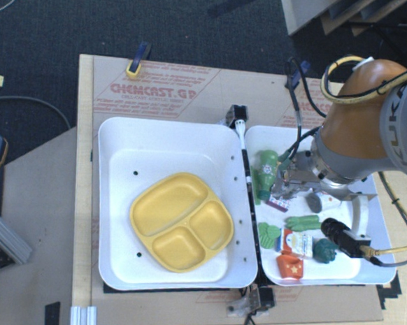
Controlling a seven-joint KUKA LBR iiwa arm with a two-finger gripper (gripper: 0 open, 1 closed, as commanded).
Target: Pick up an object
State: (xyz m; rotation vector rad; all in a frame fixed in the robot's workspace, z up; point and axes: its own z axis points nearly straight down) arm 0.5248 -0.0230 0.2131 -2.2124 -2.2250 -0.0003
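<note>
In the right bin [384, 274], near its left wall, the gripper [290, 188] hangs low over a pile of small toys, most likely because that is where the things to pick up are. Just under it, by the left wall, sit a green bottle [265, 170] and a small purple and white piece [279, 203], while a green pea pod [302, 222], a red and white packet [293, 255] and a dark teal lump [324, 252] lie toward the front edge, and nothing looks lifted yet. The left bin [110, 186] holds a yellow tray [181, 222] lying flat in its middle, well apart from the arm.

Grey arm [402, 132]; orange band [366, 101].
</note>
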